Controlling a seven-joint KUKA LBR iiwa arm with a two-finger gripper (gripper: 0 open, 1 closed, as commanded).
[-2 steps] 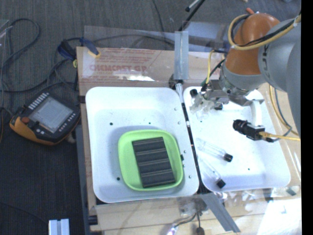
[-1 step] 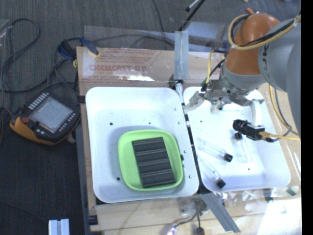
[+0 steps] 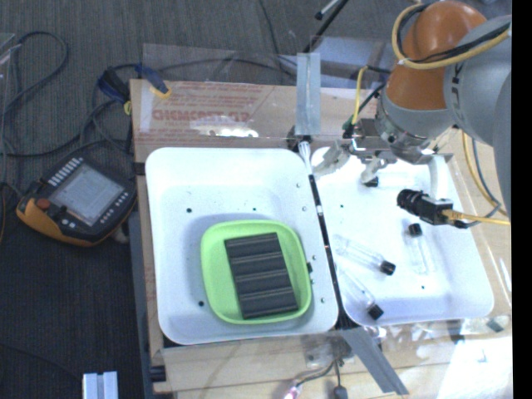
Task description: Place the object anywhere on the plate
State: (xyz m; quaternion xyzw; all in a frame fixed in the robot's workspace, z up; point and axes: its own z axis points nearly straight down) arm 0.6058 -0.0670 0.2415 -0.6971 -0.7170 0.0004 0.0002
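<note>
Dark ridged block [image 3: 262,275] on green plate [image 3: 214,256]

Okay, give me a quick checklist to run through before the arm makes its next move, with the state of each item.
1. Green plate sits flat in the left bin: ok.
2. Free room on the plate: not ok, a dark ribbed block covers most of it.
3. Objects within reach: ok, clear tubes with black caps lie in the right bin.
4. Gripper holding an object: cannot tell.
5. Gripper above the plate: not ok, it hangs at the right bin's far edge.
</note>
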